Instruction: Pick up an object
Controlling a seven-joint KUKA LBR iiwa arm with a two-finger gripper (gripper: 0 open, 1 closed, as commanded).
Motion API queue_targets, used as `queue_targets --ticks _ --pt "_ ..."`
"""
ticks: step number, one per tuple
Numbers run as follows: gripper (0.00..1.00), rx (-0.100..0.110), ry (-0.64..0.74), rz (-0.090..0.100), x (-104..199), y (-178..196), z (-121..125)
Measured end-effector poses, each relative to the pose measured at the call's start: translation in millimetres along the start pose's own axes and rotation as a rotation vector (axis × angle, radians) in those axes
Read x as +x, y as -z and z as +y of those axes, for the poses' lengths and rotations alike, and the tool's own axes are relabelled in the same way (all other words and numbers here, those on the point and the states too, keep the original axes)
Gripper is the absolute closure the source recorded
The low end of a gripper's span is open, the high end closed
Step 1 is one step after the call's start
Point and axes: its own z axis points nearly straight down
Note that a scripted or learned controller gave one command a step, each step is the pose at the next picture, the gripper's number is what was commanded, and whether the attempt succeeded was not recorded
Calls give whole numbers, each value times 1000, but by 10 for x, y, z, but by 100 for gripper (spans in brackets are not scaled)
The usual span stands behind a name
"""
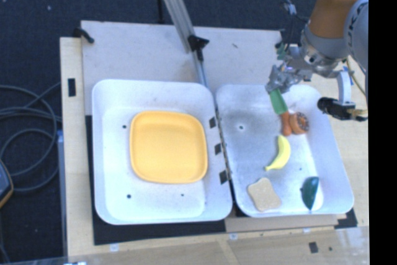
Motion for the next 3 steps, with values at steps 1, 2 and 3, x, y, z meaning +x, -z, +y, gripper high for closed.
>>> queue_targets --ticks 1,2,3 --pt "100 1 3 1 547 -12 -8" --pt "100 1 5 1 1147 -7 -170" --pt "100 1 4 1 1649 -36 -368"
